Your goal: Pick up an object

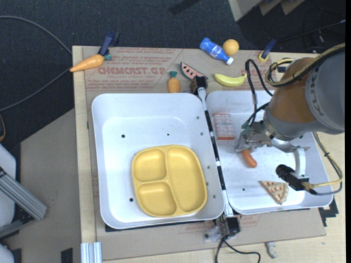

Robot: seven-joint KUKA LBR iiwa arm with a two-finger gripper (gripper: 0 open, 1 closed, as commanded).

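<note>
Camera view has the gripper (248, 145) low in the right bin (236, 106), just above a small sausage (249, 159). Whether its fingers are open or closed cannot be told; nothing looks lifted yet, so the pick seems unfinished.

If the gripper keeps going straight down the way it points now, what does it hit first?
Most likely the toy hot dog lying on the right bin floor: the gripper points down just above it. Depth is hard to judge from this slanted view, so it could land on bare floor beside it.
</note>
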